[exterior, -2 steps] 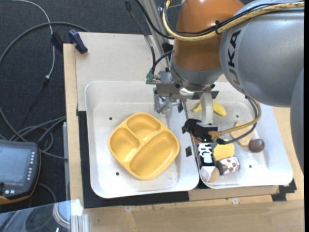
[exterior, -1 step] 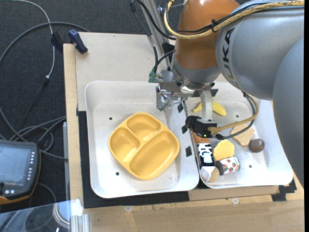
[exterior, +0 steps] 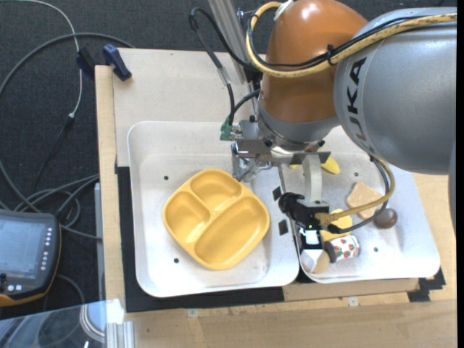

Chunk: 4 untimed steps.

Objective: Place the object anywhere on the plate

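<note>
gripper [exterior: 250, 167] hovers just above the yellow plate [exterior: 216, 218].

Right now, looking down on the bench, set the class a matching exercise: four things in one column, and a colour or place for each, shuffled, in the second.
Things:
1. divided plate
2. blue clip
3. brown ball
4. small cup with red spots

Descriptions:
A. lying on its side in the right bin, near its front edge
B. yellow, in the left bin
C. at the bench's far left corner, outside both bins
D. round and dark, in the right bin beside a tan wedge

Pairs: 1-B, 2-C, 3-D, 4-A
</note>
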Each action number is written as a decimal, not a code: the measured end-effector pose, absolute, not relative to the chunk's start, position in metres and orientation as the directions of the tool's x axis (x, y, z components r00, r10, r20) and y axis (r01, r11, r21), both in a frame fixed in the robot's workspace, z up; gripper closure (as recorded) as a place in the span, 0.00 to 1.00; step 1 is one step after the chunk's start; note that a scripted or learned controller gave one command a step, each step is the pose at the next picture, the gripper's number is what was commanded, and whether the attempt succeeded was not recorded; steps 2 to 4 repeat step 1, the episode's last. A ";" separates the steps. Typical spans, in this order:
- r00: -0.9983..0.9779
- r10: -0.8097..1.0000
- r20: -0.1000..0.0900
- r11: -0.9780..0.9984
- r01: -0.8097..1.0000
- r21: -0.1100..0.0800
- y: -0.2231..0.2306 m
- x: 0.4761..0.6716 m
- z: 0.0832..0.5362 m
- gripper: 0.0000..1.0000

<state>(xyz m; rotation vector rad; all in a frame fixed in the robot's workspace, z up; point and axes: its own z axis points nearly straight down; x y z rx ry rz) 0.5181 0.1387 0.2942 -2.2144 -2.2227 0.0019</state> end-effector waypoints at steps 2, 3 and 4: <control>0.006 1.000 0.000 -0.006 1.000 0.007 0.073 0.508 0.346 1.00; 0.006 1.000 0.000 -0.006 1.000 0.007 0.073 0.508 0.346 1.00; 0.006 1.000 0.000 -0.006 1.000 0.007 0.073 0.508 0.346 1.00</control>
